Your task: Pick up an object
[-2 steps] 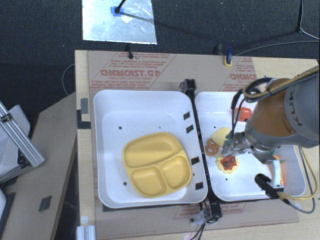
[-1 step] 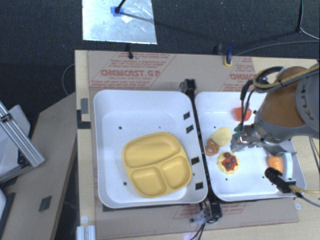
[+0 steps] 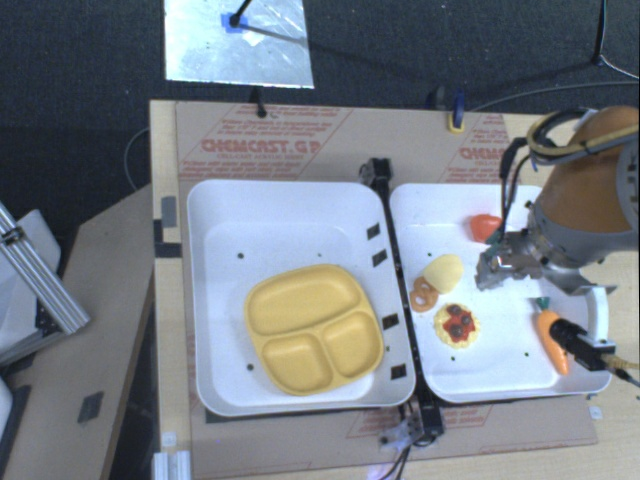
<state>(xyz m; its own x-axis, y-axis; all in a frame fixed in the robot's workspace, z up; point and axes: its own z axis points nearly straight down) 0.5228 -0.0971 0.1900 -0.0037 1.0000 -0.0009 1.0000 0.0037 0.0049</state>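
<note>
A bench point(image 3: 110, 298) of pale wood stands on dark speckled carpet point(image 3: 70, 58), its top covered by a brown protective sheet point(image 3: 300, 138) printed with red lettering. A crinkled silver sheet point(image 3: 238, 30) lies on the floor beyond the bench's far edge, marked with a scrap of blue tape point(image 3: 233, 22). Black cables point(image 3: 560, 68) trail across the carpet. An aluminium frame rail point(image 3: 40, 278) juts in at left.

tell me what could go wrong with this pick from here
The gripper hangs over the right bin, close to the yellow lemon-like piece and the pretzel touching it. Closing there could nudge both instead of gripping one. The carrot lies by the bin's right wall, probably awkward to reach.
</note>
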